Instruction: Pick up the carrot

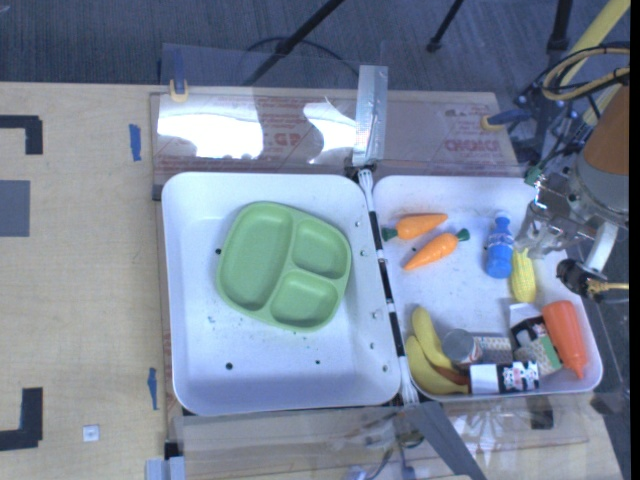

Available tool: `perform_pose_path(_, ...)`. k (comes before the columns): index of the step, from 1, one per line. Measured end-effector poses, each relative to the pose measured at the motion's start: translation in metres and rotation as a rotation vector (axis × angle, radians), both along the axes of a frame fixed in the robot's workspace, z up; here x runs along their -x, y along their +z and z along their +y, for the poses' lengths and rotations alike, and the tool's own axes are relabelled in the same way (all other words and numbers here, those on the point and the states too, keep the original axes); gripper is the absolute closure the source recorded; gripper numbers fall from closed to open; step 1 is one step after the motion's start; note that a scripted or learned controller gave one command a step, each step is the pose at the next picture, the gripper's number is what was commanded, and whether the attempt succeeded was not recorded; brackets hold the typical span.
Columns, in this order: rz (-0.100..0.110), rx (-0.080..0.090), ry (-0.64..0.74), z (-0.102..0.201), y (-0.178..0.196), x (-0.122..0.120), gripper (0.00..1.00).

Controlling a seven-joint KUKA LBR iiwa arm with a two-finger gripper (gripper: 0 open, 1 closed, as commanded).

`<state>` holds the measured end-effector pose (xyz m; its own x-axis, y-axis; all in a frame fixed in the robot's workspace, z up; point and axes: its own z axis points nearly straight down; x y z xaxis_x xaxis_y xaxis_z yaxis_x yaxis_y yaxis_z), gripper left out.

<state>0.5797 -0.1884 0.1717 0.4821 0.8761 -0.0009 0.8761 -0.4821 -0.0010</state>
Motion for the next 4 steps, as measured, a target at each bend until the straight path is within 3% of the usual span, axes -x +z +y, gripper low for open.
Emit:
perform_pose_path(1, 0.0, 0.0, 0.001, 0.001, 0.0, 0.0, 0.0)
perform_pose_path(2, 0.002, -0.003, 0.384, 0.091, -0.025, 0.002, 0.0)
perform_pose_path(3, -0.006, 0.0, 0.413, 0.093, -0.085, 0.005, 0.0)
perform_pose_path(4, -0.01, 0.002, 0.411, 0.092, -0.073, 0.004, 1.0)
